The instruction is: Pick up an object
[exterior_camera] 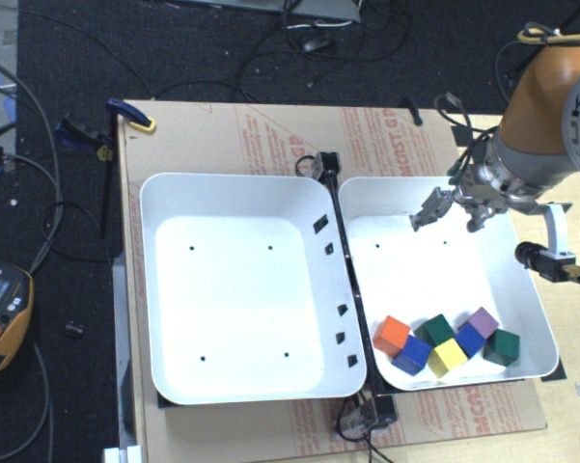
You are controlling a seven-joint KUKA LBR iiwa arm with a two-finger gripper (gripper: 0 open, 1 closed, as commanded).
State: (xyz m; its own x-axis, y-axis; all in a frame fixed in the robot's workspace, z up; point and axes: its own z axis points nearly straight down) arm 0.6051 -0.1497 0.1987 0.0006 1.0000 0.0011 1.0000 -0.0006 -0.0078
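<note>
Arm reaches in from the right, gripper (454, 212) hanging over the far part of the right bin (386, 234) — fingers spread wide, nothing between them. Blocks sit clustered at the bin's near edge, well apart from the gripper: orange block (393, 334), blue block (413, 354), yellow block (448, 357), dark green block (434, 330), purple block (482, 321), another green block (503, 346) at the right end. Left bin (236, 287) alongside, touching the right one.

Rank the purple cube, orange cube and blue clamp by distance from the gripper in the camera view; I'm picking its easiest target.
From the gripper:
1. purple cube, right bin, near edge.
2. orange cube, same bin, leftmost of the cluster.
3. blue clamp, bench's far left corner.
</note>
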